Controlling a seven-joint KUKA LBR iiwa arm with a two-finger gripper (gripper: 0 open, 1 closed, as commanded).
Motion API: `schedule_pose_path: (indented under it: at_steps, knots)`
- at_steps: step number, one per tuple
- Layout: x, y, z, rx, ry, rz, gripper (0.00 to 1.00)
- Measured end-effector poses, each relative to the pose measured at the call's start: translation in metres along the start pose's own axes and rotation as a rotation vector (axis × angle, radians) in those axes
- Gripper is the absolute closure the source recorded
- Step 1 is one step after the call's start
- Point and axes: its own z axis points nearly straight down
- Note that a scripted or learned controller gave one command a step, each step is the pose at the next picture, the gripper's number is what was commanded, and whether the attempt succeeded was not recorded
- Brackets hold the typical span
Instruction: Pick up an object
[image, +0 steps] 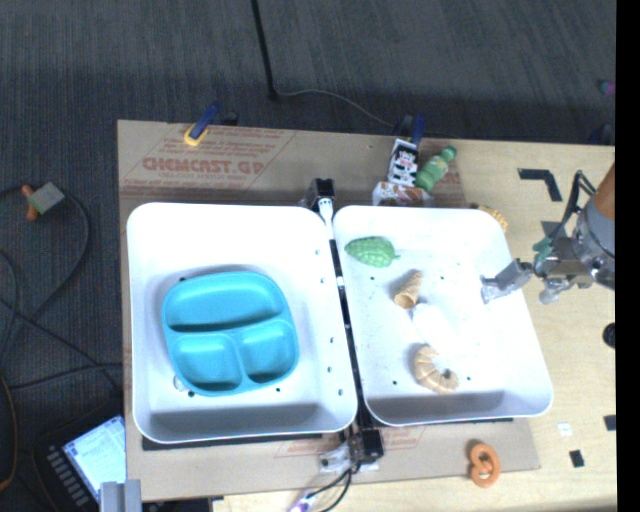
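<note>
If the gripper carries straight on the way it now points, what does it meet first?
The gripper points left over the right bin. Likely first is the cone-shaped tan object, though depth is unclear and it may pass above.

Blue tray (230, 330) in left bin (150, 300), hand (525, 282) over right bin (520, 380)

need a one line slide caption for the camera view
Gripper at right bin's edge; green toy and two pastries inside; blue tray in left bin.
</note>
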Motion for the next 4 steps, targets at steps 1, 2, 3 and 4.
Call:
schedule_pose_path:
  at_steps: [1, 2, 3, 4]
  knots:
    - [-0.011, 0.016, 0.154, -0.004, 0.013, -0.008, 0.00]
    - [-0.014, 0.015, 0.145, -0.002, 0.004, -0.005, 1.00]
    - [0.095, 0.052, 0.100, -0.001, 0.001, -0.002, 1.00]
    - [0.094, 0.051, 0.100, 0.000, 0.000, -0.001, 0.00]
